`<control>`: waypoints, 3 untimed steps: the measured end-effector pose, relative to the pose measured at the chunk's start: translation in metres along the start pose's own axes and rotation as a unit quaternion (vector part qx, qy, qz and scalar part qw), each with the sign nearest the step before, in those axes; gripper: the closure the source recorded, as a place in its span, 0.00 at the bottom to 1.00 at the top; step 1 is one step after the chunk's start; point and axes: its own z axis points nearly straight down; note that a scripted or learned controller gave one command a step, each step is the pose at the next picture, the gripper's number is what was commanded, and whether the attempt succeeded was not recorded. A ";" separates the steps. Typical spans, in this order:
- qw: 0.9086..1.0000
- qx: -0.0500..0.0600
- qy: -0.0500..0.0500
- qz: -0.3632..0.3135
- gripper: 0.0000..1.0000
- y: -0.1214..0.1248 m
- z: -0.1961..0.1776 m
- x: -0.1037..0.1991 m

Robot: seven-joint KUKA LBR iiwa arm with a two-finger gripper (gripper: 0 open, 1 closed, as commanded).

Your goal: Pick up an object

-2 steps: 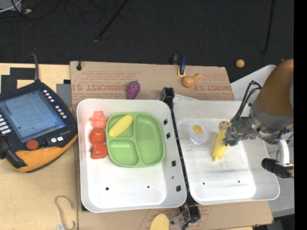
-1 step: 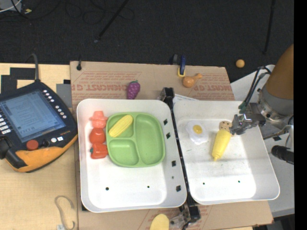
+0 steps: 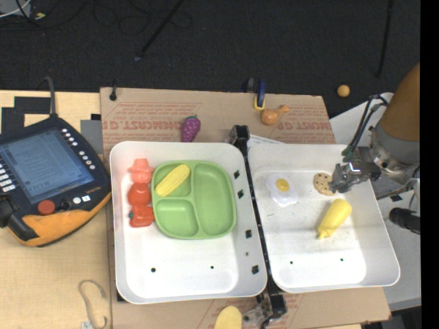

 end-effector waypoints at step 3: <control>1.000 0.002 0.001 -0.001 1.00 0.008 0.011 0.158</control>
